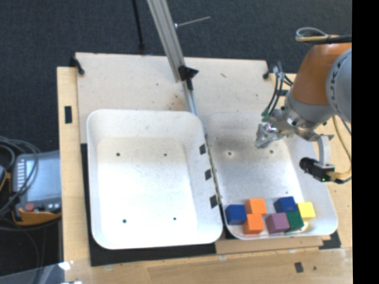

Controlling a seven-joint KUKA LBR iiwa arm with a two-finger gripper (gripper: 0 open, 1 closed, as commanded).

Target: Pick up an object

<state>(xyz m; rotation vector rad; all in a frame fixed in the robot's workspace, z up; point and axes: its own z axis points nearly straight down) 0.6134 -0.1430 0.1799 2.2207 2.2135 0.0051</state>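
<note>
Blocks bunched low, gripper up top

Left bin [148, 176] bare white. In the right bin [249, 164], blocks huddled along the near edge: blue [235, 213], orange [255, 215], purple [276, 223], green [295, 220], another blue [285, 204], yellow [306, 210]. Well apart from the gripper [265, 136], hanging over the bin's far end. Can't tell if open or shut. Arm [317, 81] reaching in from right, wrist angled down-left.

Matt, speckled white plastic bins [148, 120], pale wooden bench [68, 158], ribbed metal rail [166, 28], glossy orange band [317, 70].
</note>
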